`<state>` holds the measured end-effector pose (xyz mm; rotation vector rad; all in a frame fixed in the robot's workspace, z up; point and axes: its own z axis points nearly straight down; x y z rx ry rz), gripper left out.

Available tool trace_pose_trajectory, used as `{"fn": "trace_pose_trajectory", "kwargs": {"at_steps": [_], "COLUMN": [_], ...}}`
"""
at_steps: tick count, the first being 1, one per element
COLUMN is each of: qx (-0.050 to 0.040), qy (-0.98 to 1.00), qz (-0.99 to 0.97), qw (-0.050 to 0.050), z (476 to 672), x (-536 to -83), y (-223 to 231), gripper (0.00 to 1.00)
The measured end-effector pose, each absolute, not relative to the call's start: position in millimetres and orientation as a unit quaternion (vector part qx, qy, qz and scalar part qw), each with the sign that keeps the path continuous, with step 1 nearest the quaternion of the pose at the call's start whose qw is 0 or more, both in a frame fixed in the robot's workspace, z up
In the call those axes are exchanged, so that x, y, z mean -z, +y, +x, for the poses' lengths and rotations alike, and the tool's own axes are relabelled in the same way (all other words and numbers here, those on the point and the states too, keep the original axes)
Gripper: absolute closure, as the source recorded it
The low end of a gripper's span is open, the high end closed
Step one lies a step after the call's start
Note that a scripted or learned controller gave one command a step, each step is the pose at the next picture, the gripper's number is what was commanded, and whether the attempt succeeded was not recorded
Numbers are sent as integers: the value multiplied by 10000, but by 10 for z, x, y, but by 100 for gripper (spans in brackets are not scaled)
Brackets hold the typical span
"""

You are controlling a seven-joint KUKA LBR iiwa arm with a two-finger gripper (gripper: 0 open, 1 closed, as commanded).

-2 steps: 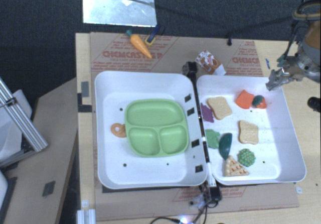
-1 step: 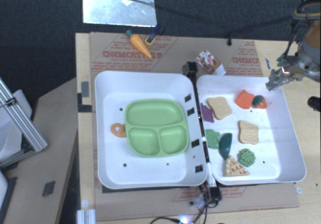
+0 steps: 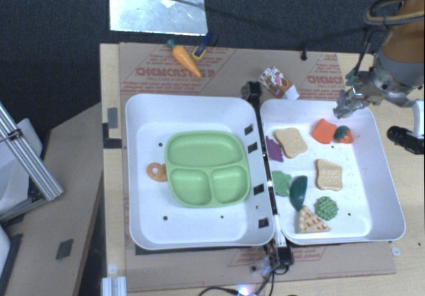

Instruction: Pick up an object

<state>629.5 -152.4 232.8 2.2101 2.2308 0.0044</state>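
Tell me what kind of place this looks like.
Probably a robot test bench in a lab, not a kitchen. A robot arm reaches over two white bins; the food inside is toys, like the toast, and a plastic carrot lies on cardboard behind.

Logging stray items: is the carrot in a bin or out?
Out. The carrot lies on the cardboard behind the left bin.

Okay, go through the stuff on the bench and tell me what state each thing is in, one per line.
Gripper: above the right bin's far edge, holding nothing visible.
Green divided plate: flat in the left bin, compartments bare.
Pretzel: flat, beside the plate.
Toast slice: flat in the right bin.
Pizza slice: flat, near front.
Carrot: lying outside the bins.
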Motion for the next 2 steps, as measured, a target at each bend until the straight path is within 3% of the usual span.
{"fn": "trace_pose_trajectory", "kwargs": {"at_steps": [1, 2], "qx": [-8, -15], "qy": [7105, 7105], "qz": [7037, 7037], "qw": [-10, -5], "z": [6149, 5998], "x": [-2196, -2338], "y": [-964, -447], "gripper": [100, 100]}}
